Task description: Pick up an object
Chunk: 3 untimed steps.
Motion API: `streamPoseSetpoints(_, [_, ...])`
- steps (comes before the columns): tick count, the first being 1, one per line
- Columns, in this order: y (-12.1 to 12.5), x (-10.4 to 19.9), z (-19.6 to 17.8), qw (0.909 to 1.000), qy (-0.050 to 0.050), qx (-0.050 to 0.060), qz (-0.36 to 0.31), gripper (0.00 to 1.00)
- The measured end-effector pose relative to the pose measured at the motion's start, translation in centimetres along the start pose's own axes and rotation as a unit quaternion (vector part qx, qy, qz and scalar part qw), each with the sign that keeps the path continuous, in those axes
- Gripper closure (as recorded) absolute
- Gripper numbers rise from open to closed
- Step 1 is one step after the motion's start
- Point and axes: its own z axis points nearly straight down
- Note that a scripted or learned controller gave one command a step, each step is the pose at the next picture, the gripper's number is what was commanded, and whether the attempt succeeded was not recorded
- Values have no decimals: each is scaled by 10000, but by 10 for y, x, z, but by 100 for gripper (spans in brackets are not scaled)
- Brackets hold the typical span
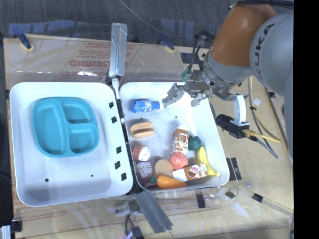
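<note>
Bench of pale wood bears two white bins, the right bin crowded with toy food beneath the gripper, its fingers spread and empty, near a blue bottle.

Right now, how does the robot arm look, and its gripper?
The arm is bulky and rounded, grey, with a wide orange band above the wrist and dark letters on its grey shell. Thin cables run along the wrist. The gripper is small, of light grey metal, with two short fingers.
</note>
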Motion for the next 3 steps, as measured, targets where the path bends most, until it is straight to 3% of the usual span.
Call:
streamPoseSetpoints(1, [34,0,-15,9992,-6,-17,-397,0])
streamPoseSetpoints(2, [34,0,-15,9992,-5,-17,-396,0])
streamPoseSetpoints(3, [-39,-24,133,9961,10,42,-876,0])
